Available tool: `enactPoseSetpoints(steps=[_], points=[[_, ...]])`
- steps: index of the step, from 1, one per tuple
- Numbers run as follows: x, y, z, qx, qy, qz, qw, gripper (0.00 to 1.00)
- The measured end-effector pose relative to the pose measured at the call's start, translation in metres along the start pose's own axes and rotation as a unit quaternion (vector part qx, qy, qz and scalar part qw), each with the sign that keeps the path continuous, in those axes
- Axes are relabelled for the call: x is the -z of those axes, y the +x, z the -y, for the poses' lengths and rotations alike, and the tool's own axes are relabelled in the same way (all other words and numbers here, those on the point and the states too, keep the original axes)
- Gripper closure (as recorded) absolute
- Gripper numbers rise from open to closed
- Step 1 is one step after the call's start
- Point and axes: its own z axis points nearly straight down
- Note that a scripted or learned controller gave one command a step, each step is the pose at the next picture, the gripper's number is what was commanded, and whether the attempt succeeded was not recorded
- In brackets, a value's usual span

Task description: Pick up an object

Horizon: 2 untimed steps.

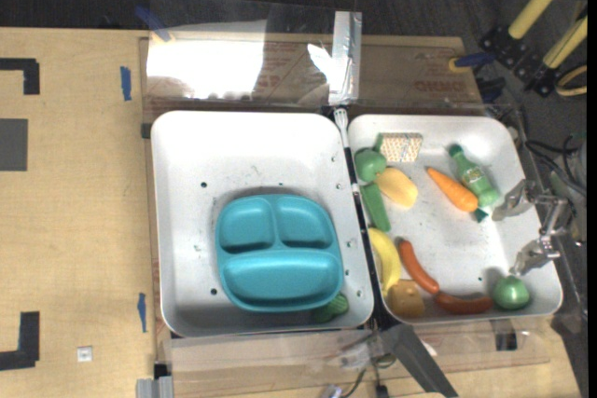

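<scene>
The right bin point(494, 133) holds several toy foods: an orange carrot point(451, 188), a green bottle point(473, 178), a yellow fruit point(399, 187), a green ball point(370, 165), a cucumber point(376, 205), a banana point(384, 258), a red sausage point(418, 266), a potato point(405, 296) and a green round fruit point(510, 292). My gripper point(522, 230) reaches in over the bin's right rim. It is open, its two metal fingers spread apart with nothing between them. The green round fruit lies just below the lower finger point(532, 256).
A teal divided plate point(278, 252) lies in the left bin point(242, 144), with a small green item point(333, 305) at its lower right edge. A beige cracker point(401, 145) and a second red sausage point(462, 302) lie in the right bin. Clear plastic sheeting point(252, 61) stands behind the bins.
</scene>
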Motion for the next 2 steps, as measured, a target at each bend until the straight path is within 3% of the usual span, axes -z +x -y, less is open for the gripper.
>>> enactPoseSetpoints(steps=[1,2], points=[[-0.099,-0.069,-0.022,-0.008,0.002,0.005,1.0000,0.00],[-0.086,-0.073,-0.023,-0.007,0.003,0.011,0.9999,1.00]])
